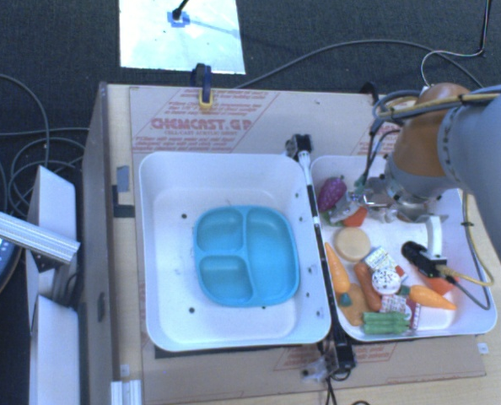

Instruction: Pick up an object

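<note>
From my end the right bin point(478, 310) holds light, hard, slick-looking toy food, the cream round disc point(352, 243) mid-bin being my easiest edge-to-edge pinch, while the gripper point(370, 202) hangs near it, its state beyond telling.

Bench point(115, 251) topped with cardboard sheet point(234, 116), red print on it. Two white bins directly on sheet, touching side by side: left bin point(162, 226), right bin point(478, 310). Yellow-black clamp point(204, 87) at far edge, apparently gripping cardboard.
</note>
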Robot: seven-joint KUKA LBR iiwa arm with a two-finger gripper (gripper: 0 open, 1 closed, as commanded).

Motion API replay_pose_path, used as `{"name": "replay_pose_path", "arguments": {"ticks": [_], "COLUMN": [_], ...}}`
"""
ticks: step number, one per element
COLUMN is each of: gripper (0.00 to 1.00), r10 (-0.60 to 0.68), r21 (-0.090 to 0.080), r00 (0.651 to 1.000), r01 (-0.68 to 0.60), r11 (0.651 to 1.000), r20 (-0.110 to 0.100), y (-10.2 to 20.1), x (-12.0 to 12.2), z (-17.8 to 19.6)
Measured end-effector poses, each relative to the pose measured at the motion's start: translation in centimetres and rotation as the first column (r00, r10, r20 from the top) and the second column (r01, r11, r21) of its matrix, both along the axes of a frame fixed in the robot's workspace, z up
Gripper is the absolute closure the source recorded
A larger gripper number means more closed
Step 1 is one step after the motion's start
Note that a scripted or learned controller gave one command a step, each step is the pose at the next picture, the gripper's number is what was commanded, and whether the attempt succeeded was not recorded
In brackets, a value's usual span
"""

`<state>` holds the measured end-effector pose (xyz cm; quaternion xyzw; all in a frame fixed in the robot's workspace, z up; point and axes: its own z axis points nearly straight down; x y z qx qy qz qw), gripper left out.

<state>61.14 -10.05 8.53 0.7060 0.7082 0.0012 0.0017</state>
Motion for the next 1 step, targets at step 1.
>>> {"name": "replay_pose_path", "arguments": {"ticks": [1], "gripper": [1.00], "r10": [0.002], "r21": [0.001], "r00": [1.000], "r01": [-0.002], "r11": [1.000], "r20": [0.003], "y": [0.05], "x": [0.13], "z": [1.18]}}
